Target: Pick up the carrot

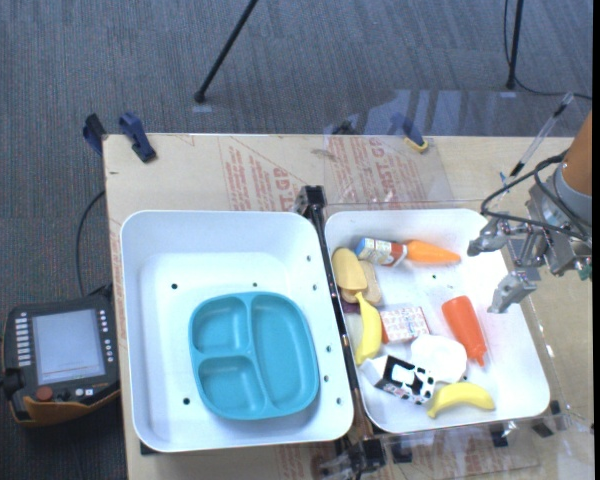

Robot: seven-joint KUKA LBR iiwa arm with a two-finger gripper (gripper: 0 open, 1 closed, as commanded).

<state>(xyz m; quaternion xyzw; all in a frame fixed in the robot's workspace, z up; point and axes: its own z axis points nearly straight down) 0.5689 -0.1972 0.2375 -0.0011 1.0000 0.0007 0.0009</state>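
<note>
- Carrot [432, 253]: lies flat near the far wall of the right bin [536, 363], its tip toward the right, touching a small bottle [380, 251] on its left.
- Left bin [145, 268] holds a blue divided plate [253, 354].
- Right bin also holds two bananas [367, 330] [461, 398], a tan potato-like piece [348, 273], a small printed packet [403, 322], a white object [438, 355], and an orange cylinder [464, 328].
- Hand [498, 270] hovers over the right bin's right edge, fingers apart, nothing between them, near the carrot's tip but not touching it.

Two white bins [140, 268], two bananas [461, 398], one carrot [432, 253], one blue tray [253, 353].
</note>
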